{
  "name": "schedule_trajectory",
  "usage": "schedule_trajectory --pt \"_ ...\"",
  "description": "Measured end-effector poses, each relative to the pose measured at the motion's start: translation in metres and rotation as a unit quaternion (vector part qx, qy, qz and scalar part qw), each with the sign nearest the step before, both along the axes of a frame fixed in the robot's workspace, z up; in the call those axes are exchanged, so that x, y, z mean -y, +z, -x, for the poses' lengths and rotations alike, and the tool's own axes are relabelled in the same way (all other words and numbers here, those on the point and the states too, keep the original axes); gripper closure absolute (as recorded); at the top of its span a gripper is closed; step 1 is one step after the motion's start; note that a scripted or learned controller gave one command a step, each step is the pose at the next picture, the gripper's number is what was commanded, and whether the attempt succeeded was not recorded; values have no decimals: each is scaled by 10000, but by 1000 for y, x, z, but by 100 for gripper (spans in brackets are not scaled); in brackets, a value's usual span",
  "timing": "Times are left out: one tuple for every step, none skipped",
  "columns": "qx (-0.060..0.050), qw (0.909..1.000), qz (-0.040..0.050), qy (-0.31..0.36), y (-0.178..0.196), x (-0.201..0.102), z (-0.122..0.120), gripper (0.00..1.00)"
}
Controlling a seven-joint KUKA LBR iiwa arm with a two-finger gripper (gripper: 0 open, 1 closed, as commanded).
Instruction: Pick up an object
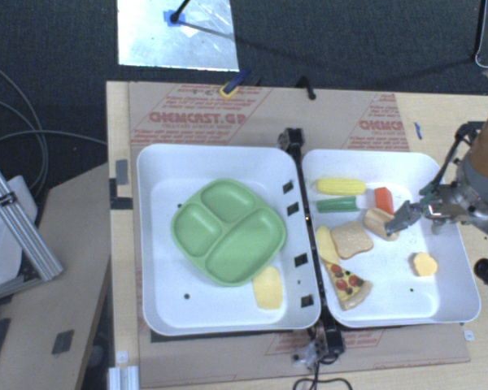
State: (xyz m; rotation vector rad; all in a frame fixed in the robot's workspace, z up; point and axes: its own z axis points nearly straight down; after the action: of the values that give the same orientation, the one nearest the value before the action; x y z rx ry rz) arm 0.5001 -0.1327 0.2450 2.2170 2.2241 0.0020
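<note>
Reaching in from the right, the grey arm (481,187) hangs low over the right bin (451,299). Its pincer (405,216) points to the left, and the tips sit right at a small tan bread roll (380,223). The tips look close together, but I cannot tell if the pincer is open or closed, or if it has the roll.

Lots of toy food lies in the right bin. A yellow corn cob (340,187) is near the top, with a green bean pod (336,205) just under it. A little red block (384,199) sits just beside the roll, above it. A slice of toast (351,239) lies to the left of the roll. A pale yellow piece (326,245) leans by the wall between the bins. A pizza slice (346,283) is near the front. A small yellow chunk (424,264) sits alone, below the pincer.

The left bin (159,299) has a green plate (228,231) with three parts in the middle. A pale yellow slab (267,288) lies just below the plate.

Both bins sit side by side on a brown board (197,114) on the tabletop (73,242).
</note>
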Motion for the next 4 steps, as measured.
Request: schedule_trajectory --pt "-69 10000 -20 -8 -149 -24 17 0" --pt "41 10000 -16 48 -56 -101 11 0" --pt "5 10000 -26 61 -61 -207 -10 0" --pt "22 10000 -17 42 -164 -292 -59 0"
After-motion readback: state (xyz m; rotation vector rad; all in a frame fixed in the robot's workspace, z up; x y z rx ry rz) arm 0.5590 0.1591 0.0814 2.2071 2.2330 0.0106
